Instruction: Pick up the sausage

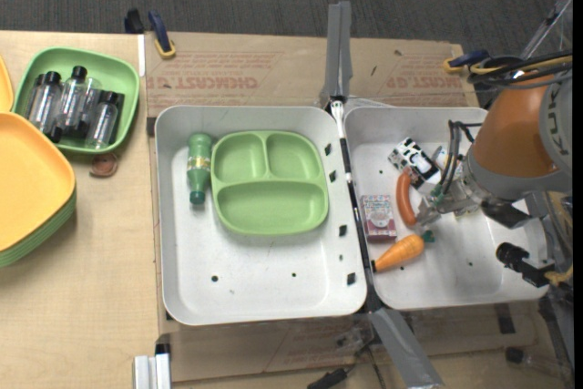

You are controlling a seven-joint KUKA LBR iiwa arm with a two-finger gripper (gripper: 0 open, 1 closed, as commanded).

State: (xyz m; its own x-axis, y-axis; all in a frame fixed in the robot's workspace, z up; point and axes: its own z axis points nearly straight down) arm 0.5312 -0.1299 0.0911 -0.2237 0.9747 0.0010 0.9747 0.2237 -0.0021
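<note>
Sausage [404,198] between box [377,217] and gripper [428,207]

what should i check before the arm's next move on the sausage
1. Target located: the orange-red sausage lies in the right white bin, roughly upright in the view. ok
2. Gripper position: the two-finger gripper sits low, right beside the sausage. ok
3. Finger state: blurred against the wrist. cannot tell
4. Sausage between the fingers: not visible. cannot tell
5. Neighbours: the small pink box lies just left of the sausage and the orange toy carrot just below it, both close enough to get knocked. not ok
6. The black-and-white toy lies above the sausage's top end, apart from the gripper. ok
</note>
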